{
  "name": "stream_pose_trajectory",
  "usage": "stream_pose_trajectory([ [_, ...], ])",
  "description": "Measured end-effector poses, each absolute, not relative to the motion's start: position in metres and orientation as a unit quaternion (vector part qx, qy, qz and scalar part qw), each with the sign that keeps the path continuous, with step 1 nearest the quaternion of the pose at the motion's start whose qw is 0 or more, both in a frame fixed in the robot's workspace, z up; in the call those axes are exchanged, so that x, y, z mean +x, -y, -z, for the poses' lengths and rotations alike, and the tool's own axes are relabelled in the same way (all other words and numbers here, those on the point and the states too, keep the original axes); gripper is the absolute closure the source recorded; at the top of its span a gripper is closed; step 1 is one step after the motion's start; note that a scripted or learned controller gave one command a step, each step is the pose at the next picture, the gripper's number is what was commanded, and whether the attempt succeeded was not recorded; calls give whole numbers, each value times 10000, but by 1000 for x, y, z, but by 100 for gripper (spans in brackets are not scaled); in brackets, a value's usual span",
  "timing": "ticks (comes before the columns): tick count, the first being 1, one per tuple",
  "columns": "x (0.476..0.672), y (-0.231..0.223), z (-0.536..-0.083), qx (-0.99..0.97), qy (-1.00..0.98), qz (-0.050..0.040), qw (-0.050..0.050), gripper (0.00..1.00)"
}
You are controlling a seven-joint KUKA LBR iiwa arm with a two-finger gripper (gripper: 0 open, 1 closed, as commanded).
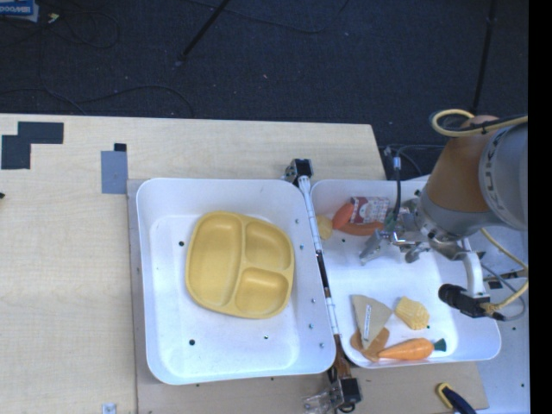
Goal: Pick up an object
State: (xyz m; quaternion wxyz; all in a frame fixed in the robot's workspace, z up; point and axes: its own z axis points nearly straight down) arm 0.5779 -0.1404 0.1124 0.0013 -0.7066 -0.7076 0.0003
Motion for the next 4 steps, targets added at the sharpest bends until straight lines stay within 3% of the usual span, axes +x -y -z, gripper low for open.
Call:
stream_pose_trajectory([
  [1, 642, 114, -88, -7068, 7075, -5, 9, 0],
  [4, 643, 98, -88, -7072, 7070, -12, 10, 0],
])
